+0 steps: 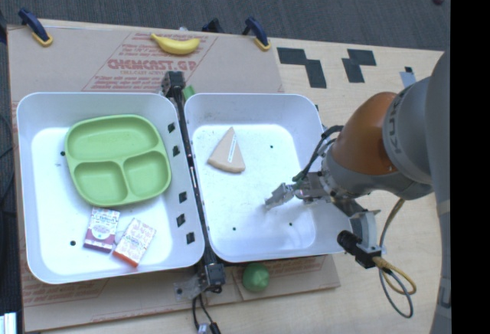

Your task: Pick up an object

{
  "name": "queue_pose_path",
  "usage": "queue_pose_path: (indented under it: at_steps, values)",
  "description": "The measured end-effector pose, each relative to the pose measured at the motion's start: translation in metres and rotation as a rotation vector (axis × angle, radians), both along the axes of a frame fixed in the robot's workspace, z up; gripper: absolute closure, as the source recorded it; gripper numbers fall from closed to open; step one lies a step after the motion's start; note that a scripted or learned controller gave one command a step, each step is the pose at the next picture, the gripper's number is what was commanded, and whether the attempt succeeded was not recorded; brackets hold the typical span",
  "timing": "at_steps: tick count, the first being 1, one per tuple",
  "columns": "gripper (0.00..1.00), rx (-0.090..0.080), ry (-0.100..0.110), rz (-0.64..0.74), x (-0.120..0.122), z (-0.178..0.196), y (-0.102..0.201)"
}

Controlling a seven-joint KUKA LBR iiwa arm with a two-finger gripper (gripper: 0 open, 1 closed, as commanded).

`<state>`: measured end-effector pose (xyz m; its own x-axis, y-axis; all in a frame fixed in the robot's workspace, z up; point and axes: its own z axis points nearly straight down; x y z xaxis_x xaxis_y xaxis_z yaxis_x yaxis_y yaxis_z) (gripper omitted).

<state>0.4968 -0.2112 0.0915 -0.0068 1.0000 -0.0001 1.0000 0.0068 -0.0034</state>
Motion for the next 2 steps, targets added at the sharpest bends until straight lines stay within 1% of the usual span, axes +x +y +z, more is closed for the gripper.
queue_pose_path:
  at_steps: [1, 2]
  values:
    - [0.00, 0.001, -0.002, -0.002, 0.061, 0.000, 0.001]
    - [0.00, 0.000, 0.000, 0.000, -0.006, 0.000, 0.000]
